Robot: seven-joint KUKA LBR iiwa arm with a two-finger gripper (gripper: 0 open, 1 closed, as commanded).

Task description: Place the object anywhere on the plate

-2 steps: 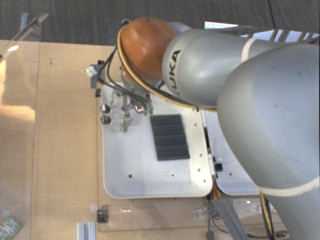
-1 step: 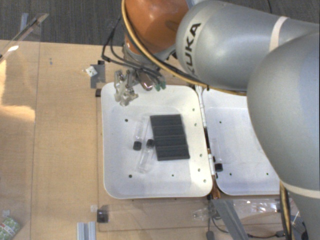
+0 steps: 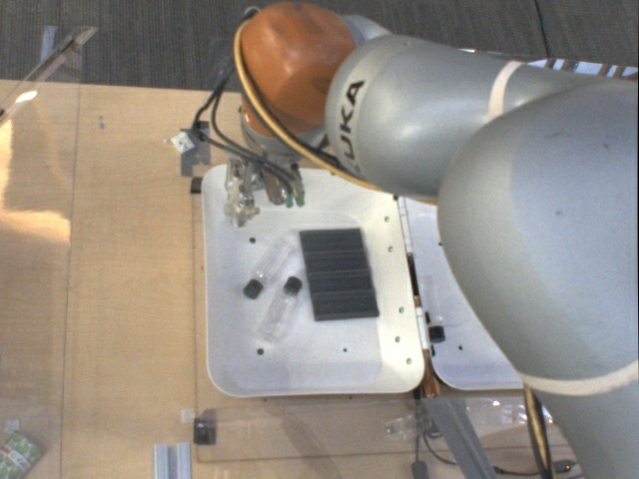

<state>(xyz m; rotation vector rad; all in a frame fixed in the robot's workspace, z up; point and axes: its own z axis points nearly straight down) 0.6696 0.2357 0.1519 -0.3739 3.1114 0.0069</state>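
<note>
Two clear vials are seen beside the ribbed plate, none placed yet. The pincer's state cannot be told.

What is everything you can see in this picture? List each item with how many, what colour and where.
plate: one, black and ribbed, middle of the left bin
bottles: two, clear with black caps, lying just left of the plate in the same bin
bins: two, white, side by side; the right one is largely covered by the arm
block: one, small and dark, on the bench below the left bin
bench: one, light wood
arm: one, grey with an orange band
gripper: one, over the left bin's upper left corner
</note>
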